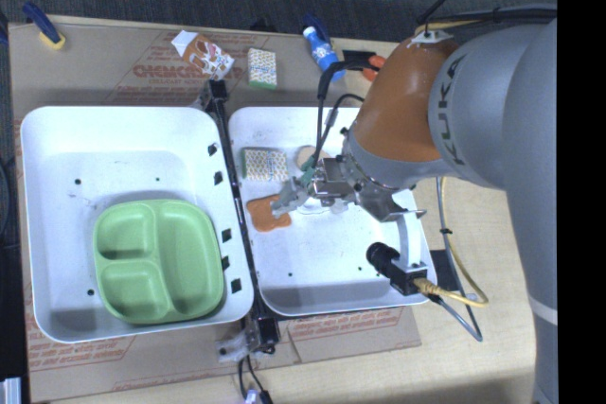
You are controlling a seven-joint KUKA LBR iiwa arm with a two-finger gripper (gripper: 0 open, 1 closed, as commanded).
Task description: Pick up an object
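In the right bin (322, 284) an orange flat object (268, 215) lies near the left wall. A pale checkered packet (264, 164) sits just behind it, and a small beige round item (305, 155) lies to the packet's right. My gripper (289, 198) hangs low over the bin, its tip touching or just above the orange object's right edge. The grey arm and its orange band cover the bin's right half.
The left bin (57, 137) holds a green divided plate (156, 258). Behind the bins lie a wrapped snack (204, 55), a small checkered packet (262, 67) and a blue clamp (320, 45). A black divider runs between the bins.
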